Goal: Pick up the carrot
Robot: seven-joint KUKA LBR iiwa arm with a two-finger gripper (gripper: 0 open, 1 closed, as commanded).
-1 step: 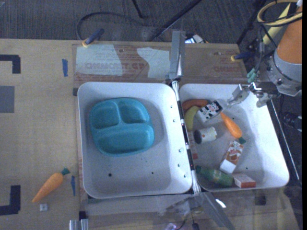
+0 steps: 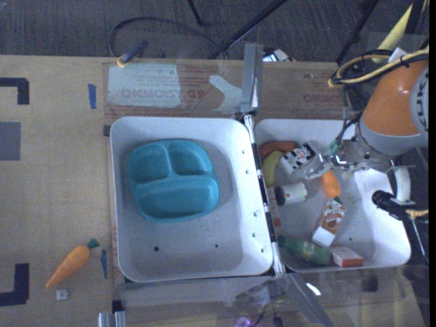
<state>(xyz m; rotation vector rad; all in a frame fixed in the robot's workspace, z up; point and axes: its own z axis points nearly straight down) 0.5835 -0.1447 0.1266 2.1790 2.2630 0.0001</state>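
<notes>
Bins: two white bins (image 2: 126, 203)
Carrots: one carrot (image 2: 69, 264), orange, green top, on bench (image 2: 48, 203) at 8 o'clock
Jaws (image 2: 325, 171): cannot tell, open or closed

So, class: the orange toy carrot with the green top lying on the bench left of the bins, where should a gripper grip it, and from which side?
Grip the orange toy carrot mid-body, from above, fingers closing across its width. It lies flat and slanted, tapering away from its green top.
</notes>
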